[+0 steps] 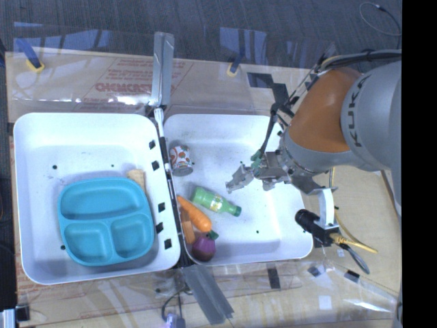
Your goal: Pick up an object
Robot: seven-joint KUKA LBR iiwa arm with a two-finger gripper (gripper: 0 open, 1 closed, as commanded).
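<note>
In the right bin (287, 132) lie a green bottle (214, 201), an orange carrot (194, 214), a dark purple vegetable (203, 247) and a small printed can (180, 158). My gripper (252, 181) hangs over the middle of this bin, just right of and above the bottle's cap end. Its fingers (237, 180) stand open with nothing between them. The carrot and purple vegetable sit against the bin's left wall, below the bottle.
The left bin (41, 135) holds a blue divided tray (105, 221) and a tan piece (137, 177) at the tray's upper right corner. A divider (164, 176) separates the two bins. The arm's grey and orange body (328, 121) overhangs the right bin's right side.
</note>
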